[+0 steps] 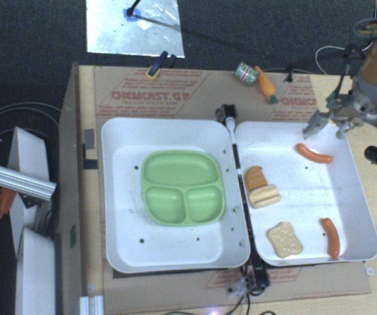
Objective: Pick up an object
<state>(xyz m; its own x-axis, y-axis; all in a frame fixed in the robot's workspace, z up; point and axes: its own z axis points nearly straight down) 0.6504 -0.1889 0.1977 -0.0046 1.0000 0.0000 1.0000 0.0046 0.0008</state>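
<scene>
My jaws stand spread apart with nothing between them, and my gripper (326, 128) hangs over the far right corner of the right-hand shallow white bin (359, 195). Just near and left of it, an orange-red sausage (314, 153) lies on the bin floor, close to my jaws but not touching them. At the left wall of that bin a brown ridged bread piece (255, 176) touches a pale tan bun (264, 195). Near those lie a beige cracker-like slab (285, 239) and, towards the right, a second orange sausage (331, 237). The left-hand white bin (119, 149) holds a green three-compartment plastic tray (182, 187). On the table beyond the bins sit a small green can (245, 73) and an orange carrot toy (265, 84).
</scene>
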